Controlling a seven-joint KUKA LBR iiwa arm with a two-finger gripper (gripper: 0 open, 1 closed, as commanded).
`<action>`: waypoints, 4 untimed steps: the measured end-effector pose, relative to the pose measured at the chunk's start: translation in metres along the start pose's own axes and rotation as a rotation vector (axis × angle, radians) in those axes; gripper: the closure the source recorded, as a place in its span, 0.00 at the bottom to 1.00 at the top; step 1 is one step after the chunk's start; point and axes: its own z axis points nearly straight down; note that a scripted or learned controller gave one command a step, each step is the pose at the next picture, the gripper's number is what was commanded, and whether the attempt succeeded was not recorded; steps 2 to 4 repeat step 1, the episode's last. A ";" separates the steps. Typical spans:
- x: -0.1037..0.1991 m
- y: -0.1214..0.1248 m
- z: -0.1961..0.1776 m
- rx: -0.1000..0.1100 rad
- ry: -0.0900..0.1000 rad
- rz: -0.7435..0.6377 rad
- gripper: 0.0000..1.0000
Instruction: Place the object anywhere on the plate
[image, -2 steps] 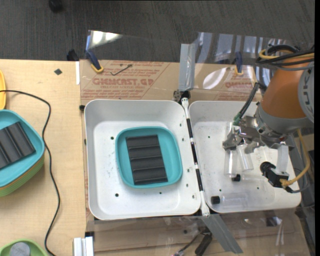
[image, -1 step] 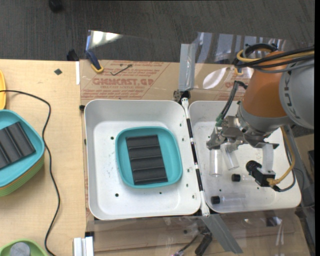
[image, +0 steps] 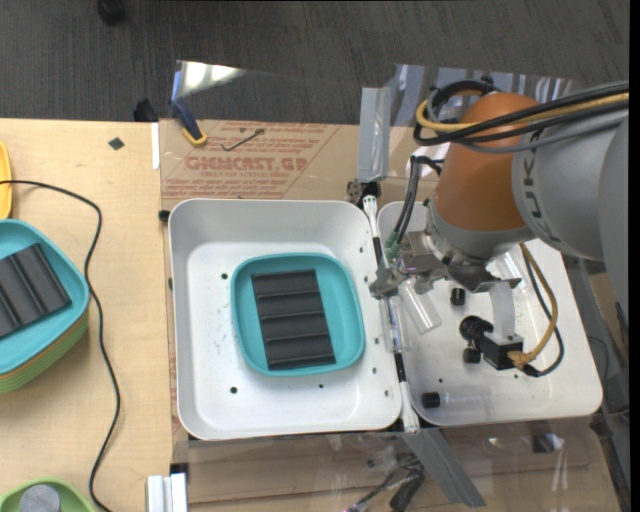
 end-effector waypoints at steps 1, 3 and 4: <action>0.000 0.000 0.000 0.000 0.000 0.000 0.00; 0.000 0.000 0.000 0.000 0.000 0.000 0.00; 0.000 0.000 0.000 0.000 0.000 0.000 0.00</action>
